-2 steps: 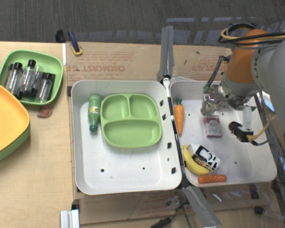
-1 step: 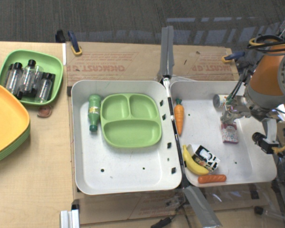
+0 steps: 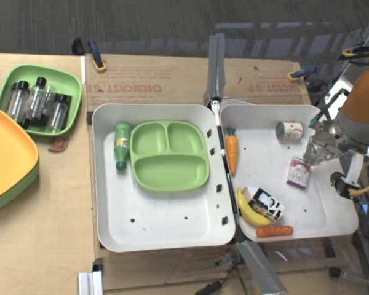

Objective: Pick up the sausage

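The sausage (image 3: pixel 274 230) is a short red-orange link lying flat at the front edge of the right bin (image 3: pixel 332 217), just in front of the banana (image 3: pixel 251 211). My gripper (image 3: pixel 312 155) hangs over the right side of that bin, directly above the top of a pink packet (image 3: pixel 298 173). It is well behind and to the right of the sausage, and nothing can be seen held in it.
The right bin also holds a carrot (image 3: pixel 232 152) by its left wall, a small can (image 3: pixel 289 130) at the back, and a black-and-white item (image 3: pixel 267 204) against the banana. The left bin (image 3: pixel 166 223) holds a green divided plate (image 3: pixel 170 154) and a green bottle (image 3: pixel 122 144).
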Robot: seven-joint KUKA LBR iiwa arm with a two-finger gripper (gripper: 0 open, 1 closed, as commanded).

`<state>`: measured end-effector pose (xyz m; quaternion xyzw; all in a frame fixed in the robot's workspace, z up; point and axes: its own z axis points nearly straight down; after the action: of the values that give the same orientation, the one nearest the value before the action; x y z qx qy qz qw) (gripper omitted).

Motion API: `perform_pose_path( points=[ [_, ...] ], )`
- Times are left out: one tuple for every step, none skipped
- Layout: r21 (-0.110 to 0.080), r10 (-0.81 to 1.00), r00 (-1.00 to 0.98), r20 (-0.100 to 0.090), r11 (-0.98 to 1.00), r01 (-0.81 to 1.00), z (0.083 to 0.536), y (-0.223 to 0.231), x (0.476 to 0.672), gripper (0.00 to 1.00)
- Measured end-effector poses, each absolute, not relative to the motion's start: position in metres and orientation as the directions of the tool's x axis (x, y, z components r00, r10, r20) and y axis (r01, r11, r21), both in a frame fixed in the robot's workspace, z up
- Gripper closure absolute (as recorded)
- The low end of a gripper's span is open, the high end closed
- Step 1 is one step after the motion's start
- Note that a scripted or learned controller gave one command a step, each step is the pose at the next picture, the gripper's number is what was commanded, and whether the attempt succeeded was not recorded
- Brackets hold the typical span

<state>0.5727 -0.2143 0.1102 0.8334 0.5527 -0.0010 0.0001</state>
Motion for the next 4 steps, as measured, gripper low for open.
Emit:
perform_pose_path(
  points=[
    [-0.001,0.864,0.503,-0.002,-0.503,0.864,0.143,-0.199,0.644,1.00],
    [-0.004,0.644,0.765,-0.004,-0.765,0.644,0.124,-0.206,0.614,1.00],
    [-0.001,0.273,0.962,-0.004,-0.962,0.273,0.118,-0.214,0.640,1.00],
    [-0.003,0.396,0.918,-0.003,-0.918,0.396,0.135,-0.222,0.590,1.00]
  ],
)
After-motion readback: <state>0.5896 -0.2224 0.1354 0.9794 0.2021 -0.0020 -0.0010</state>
